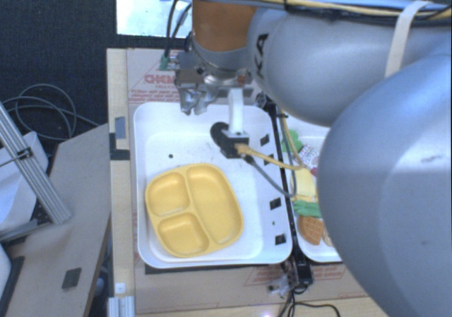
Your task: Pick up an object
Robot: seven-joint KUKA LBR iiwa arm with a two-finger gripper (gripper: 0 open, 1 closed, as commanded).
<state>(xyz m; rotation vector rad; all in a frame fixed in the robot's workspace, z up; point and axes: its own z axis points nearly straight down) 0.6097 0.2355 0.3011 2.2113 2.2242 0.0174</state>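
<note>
objects [305, 188] in right bin [311, 250] mostly hidden behind arm [367, 97]

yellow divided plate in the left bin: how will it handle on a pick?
The yellow plate looks like moulded plastic, so probably stiff and light. It lies flat on the bin floor, so it is unlikely to roll or tip. Its glossy surface may be slippery, and the low rounded rim probably gives fingers little to pinch.
</note>
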